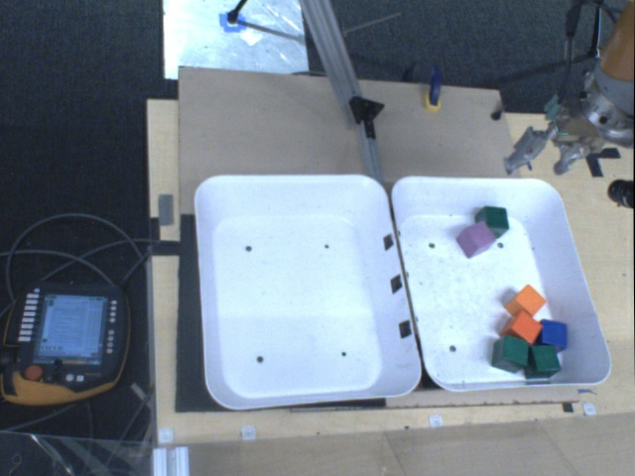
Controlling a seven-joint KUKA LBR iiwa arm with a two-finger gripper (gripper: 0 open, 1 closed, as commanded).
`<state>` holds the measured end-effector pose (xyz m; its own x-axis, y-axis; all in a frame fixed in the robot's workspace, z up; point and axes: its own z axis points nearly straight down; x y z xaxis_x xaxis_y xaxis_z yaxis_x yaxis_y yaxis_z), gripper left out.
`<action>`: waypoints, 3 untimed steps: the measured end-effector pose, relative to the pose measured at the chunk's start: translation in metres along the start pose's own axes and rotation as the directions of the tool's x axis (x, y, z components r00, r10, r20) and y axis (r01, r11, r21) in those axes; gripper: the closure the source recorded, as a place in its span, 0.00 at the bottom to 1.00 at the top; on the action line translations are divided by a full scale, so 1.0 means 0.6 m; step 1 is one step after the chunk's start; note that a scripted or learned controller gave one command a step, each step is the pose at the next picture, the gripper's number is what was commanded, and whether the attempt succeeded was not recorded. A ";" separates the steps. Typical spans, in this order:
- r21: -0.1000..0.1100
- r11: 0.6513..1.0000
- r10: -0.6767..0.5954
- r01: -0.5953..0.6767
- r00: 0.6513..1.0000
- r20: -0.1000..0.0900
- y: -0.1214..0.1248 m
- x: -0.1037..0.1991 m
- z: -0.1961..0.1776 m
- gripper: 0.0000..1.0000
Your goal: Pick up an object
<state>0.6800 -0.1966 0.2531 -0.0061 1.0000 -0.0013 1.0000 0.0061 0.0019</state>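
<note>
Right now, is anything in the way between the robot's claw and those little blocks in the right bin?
Nothing visible is. The gripper hangs above the right bin's far corner, and the nearest blocks, the green one and the purple one, lie uncovered below.

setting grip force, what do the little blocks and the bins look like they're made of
Blocks, e.g. the purple block and orange block: matte, evenly coloured cubes with softish edges, probably foam or painted wood; the view leaves it open.
Right bin and left bin: smooth white with rounded moulded rims and a slight sheen, likely plastic.
</note>
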 end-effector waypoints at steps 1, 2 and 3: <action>0.000 1.000 0.001 -0.001 1.000 0.001 0.000 -0.001 0.000 0.00; 0.005 1.000 0.001 -0.001 1.000 -0.001 0.008 0.009 0.098 0.00; 0.005 1.000 0.000 0.000 1.000 -0.001 0.014 0.016 0.200 0.00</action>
<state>0.6884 -0.1870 0.1330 -0.0057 1.0000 0.0002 1.0000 0.0057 -0.0033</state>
